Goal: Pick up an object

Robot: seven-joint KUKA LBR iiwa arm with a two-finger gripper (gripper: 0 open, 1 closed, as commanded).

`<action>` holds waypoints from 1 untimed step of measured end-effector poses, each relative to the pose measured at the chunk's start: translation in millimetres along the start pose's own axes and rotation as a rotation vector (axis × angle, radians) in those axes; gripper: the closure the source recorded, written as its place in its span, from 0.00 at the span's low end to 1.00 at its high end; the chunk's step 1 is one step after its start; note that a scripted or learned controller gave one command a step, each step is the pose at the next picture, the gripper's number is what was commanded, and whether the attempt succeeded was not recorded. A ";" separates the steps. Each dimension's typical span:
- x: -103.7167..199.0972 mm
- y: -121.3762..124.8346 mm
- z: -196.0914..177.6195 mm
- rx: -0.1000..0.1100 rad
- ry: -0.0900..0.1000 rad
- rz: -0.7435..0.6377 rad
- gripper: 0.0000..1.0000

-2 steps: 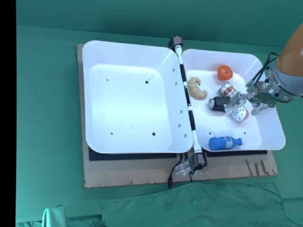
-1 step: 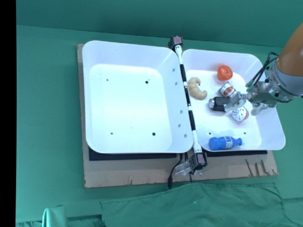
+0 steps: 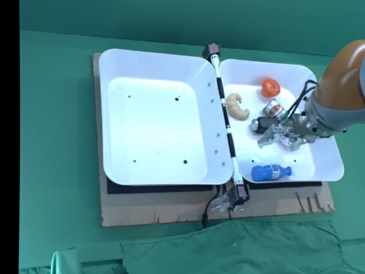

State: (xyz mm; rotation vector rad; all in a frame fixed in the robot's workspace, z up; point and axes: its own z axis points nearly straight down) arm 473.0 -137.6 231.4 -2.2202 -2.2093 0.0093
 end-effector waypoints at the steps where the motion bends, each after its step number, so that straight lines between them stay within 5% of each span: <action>1: -2.3 2.6 47.9 -0.013 -0.002 0.001 0.00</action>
